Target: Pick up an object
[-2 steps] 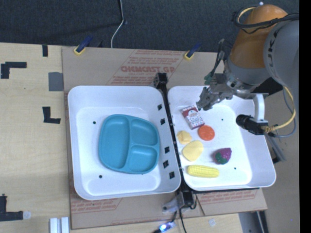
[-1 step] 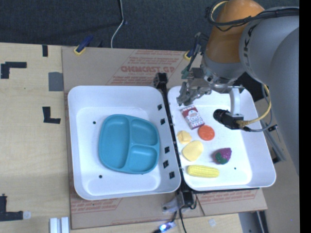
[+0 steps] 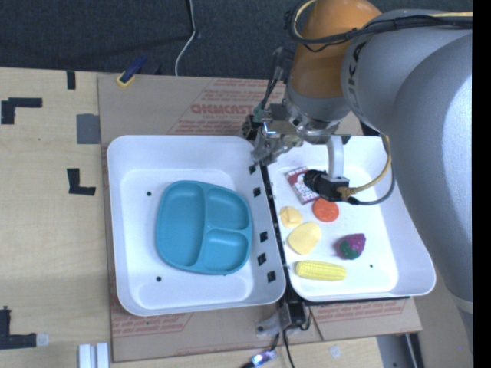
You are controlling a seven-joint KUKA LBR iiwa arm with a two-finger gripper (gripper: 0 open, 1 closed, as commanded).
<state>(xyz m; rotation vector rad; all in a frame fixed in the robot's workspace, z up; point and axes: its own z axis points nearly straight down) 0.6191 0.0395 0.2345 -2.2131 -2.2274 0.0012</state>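
Over the counter (image 3: 46, 228) the end effector (image 3: 261, 148), grip unreadable, is hovering, probably needing to centre squarely above the corn (image 3: 320, 270).

The two bins, left (image 3: 123, 228) and right (image 3: 399, 259), look like smooth white plastic with a soft sheen. The blue divided plate (image 3: 203, 227) is matt plastic. The toy corn (image 3: 320, 271) looks like slightly glossy plastic. Beneath lies plain brown cardboard (image 3: 192, 106) on a pale wood-grain tabletop (image 3: 46, 228). The arm's grey shell (image 3: 430, 129) is smooth and satin; its orange band (image 3: 330, 44) is glossy.
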